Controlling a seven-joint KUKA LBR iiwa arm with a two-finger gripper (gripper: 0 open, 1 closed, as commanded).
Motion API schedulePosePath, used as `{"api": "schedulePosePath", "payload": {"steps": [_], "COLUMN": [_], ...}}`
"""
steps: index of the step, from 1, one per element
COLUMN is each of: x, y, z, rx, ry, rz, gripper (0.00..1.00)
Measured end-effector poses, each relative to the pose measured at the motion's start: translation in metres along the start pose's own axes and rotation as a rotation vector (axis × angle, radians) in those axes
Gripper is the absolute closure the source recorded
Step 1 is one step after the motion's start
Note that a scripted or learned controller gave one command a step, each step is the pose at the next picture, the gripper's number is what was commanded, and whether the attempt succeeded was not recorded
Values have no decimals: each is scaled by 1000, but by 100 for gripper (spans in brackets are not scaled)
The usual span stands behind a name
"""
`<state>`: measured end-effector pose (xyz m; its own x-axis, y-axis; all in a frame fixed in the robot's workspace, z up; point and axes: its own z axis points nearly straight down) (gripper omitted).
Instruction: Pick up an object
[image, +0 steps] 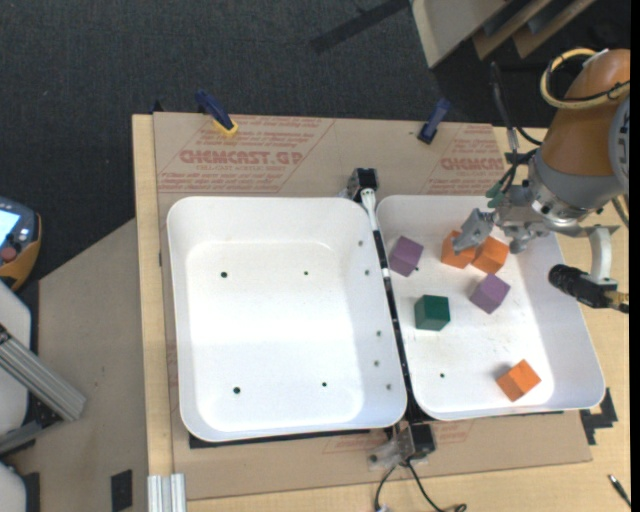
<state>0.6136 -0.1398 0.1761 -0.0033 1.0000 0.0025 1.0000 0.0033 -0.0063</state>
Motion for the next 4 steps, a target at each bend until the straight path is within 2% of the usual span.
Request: {"api": "schedulePosePath", "payload": {"steps": [1, 2, 3, 4], "x": [11, 11, 11, 9], "y": [27, 23, 41, 42], "z": [71, 68, 84, 89], "rx": [-19, -6, 63, 66], "ry": [-4, -3, 3, 6], "rz": [2, 3, 6, 7], "gripper": [0, 100, 100, 100]}}
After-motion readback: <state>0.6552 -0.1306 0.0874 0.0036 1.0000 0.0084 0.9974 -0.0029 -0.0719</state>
